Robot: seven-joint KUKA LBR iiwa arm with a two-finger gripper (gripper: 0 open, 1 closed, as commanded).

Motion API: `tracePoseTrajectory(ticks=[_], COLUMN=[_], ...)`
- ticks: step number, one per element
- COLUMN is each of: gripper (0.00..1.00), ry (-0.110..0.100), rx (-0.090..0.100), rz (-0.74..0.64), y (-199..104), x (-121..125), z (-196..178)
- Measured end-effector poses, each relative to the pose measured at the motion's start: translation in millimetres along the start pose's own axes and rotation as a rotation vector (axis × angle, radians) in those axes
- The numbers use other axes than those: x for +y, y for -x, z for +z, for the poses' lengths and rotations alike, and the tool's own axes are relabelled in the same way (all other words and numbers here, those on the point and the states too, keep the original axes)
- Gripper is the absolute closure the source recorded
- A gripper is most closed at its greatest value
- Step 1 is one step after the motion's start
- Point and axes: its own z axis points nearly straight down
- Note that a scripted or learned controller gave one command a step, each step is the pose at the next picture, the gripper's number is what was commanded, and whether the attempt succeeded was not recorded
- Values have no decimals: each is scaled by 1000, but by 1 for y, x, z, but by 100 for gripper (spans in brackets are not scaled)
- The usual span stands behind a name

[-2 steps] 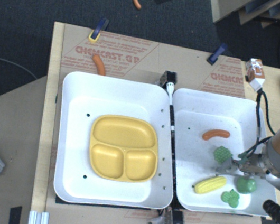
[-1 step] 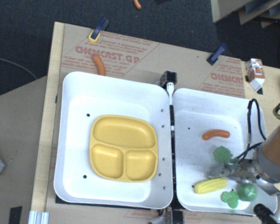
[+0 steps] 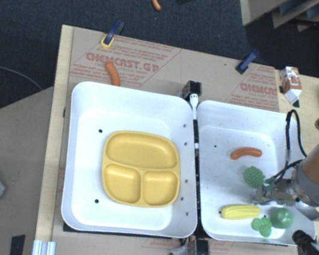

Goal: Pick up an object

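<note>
In the right bin lie an orange sausage, a green broccoli piece, a yellow corn cob, a round green item and a small green leafy piece. My gripper reaches in from the right and sits low in this bin. It is just right of and below the broccoli, above the corn, and left of the round green item. The wrist hides whatever lies directly under it.
The left bin holds a yellow three-compartment plate. Another orange sausage lies on the cardboard behind the left bin. Cables run along the right bin's right wall. Clamps sit between the bins.
</note>
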Motion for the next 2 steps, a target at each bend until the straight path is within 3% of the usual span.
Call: tracePoseTrajectory(ticks=[2], gripper=[100], ry=[5], rx=[-3], rz=[-2], y=[5], x=[1], z=[-108])
